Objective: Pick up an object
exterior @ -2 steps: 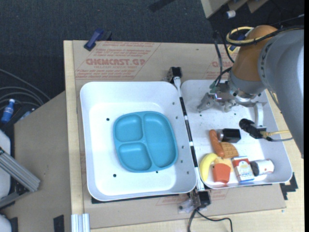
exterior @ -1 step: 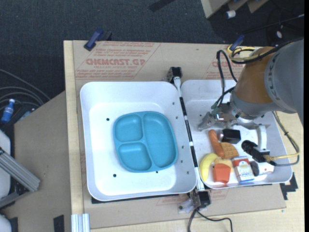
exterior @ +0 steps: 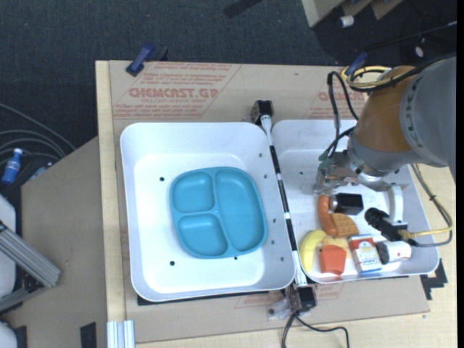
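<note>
In the right bin (exterior: 304, 140), I see the pickable clutter, a hot dog (exterior: 328, 214), banana (exterior: 312, 246) and small carton (exterior: 365, 255), heaped at its near end, the gripper (exterior: 335, 174) poised just above them, its grip too blurred to judge.

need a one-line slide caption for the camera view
Arm reaches into the right bin above a pile of toy food; blue divided plate lies in the left bin.

The bench (exterior: 217, 85) — a pale board printed with red lettering — bears two shallow white bins side by side: the left bin (exterior: 141, 216) touches the right bin (exterior: 297, 140) along a shared edge — a blue clip (exterior: 140, 60) lies beyond the left bin's far corner.
</note>
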`<state>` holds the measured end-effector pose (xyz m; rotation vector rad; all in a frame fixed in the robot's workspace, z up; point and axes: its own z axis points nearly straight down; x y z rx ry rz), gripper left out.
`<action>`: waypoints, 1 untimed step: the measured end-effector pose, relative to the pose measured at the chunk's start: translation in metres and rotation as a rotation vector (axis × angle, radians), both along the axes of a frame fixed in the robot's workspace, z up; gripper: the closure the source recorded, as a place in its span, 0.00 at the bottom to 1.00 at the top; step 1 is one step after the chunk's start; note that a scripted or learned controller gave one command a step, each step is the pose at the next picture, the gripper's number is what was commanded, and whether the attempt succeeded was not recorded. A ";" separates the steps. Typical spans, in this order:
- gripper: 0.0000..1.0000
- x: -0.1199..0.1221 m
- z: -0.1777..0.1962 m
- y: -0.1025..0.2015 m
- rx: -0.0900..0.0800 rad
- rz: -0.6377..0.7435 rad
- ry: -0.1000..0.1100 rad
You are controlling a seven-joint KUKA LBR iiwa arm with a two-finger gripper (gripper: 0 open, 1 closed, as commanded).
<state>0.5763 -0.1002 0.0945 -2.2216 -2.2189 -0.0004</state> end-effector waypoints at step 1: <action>0.00 0.000 0.000 0.000 0.000 0.000 0.000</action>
